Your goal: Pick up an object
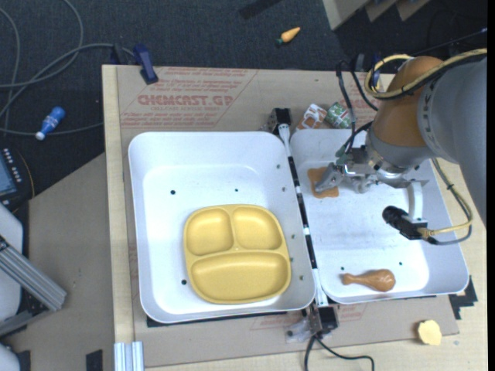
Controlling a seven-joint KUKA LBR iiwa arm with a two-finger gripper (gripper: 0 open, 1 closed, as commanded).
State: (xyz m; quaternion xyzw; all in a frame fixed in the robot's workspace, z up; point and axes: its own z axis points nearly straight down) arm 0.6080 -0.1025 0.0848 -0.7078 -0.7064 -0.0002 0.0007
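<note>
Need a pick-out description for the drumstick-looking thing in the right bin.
Start at the right-hand shallow white bin, the one the arm reaches over. Near its front edge lies a brown toy chicken drumstick, thin end pointing left. Its neighbour, the flat orange-brown piece, sits further back beside the pincer.

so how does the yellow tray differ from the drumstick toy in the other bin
The yellow tray is broad, flat and split into three compartments; the drumstick is small, slim and one piece. The tray is pale yellow and lies in the left bin; the drumstick is orange-brown, in the right bin. Neither touches the gripper.
</note>
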